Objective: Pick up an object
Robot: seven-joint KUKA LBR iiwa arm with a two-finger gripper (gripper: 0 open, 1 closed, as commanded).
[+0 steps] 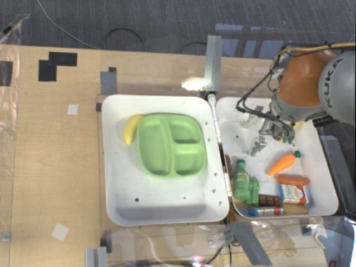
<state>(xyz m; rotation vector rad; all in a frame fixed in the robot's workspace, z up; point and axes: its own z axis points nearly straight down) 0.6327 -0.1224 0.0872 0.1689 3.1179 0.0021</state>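
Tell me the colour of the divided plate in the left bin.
Light green; the plate shows plainly in the camera view.

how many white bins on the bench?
2. The left bin holds a green divided plate with a banana at its left edge. The right bin holds the small items, such as the carrot and green bottle, under the tool.

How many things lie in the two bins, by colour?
Green: 2, plate and bottle
Yellow: 1, banana
Orange: 1, carrot
Red: 1, sausage
Brown: 1, chocolate bar
Mixed colours: 2, carton and marker
Total: 8
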